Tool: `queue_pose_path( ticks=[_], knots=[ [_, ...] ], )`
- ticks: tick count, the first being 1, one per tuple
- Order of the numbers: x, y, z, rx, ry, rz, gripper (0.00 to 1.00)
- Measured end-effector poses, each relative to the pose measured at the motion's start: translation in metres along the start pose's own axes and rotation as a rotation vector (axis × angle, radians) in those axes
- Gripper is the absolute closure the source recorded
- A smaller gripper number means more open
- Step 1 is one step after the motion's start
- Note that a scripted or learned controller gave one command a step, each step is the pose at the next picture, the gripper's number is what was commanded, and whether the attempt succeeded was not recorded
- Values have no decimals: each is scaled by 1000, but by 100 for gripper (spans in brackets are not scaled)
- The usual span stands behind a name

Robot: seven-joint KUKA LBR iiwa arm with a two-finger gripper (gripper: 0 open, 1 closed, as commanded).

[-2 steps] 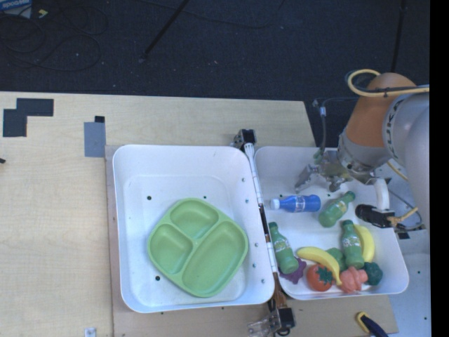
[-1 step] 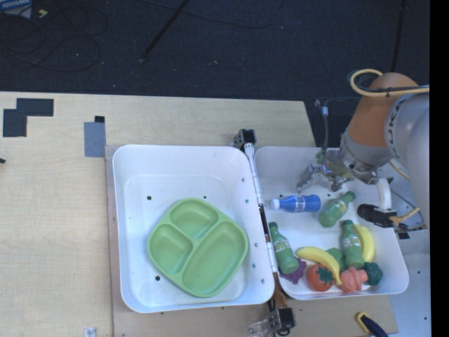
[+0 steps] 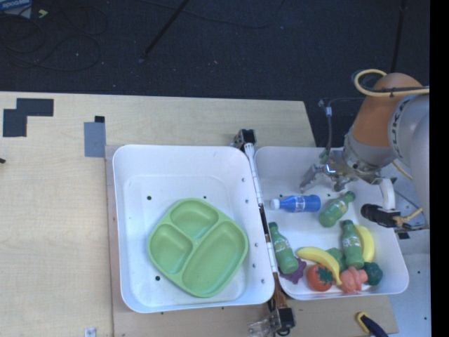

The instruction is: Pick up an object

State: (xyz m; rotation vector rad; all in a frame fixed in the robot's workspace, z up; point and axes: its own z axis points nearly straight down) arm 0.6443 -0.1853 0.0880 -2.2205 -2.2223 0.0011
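My gripper hangs over the back of the right bin, its fingers spread open with nothing between them. Just in front of it a blue bottle lies on its side, and a small green bottle lies tilted beside that. Further forward are two more green bottles, a banana, a second yellow piece, a red tomato, an orange toy, purple grapes and a dark green piece.
The left bin holds a green divided plate. A black clamp sits at the back where the two bins meet. The arm enters from the right, with a black part by the bin's right rim.
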Motion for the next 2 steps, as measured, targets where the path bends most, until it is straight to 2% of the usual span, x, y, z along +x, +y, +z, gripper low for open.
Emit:
queue_pose_path(
  ticks=[1,2],
  knots=[
    [12,-1,1,3,1,0,0],
    [-15,0,0,0,0,0,0]
  ],
)
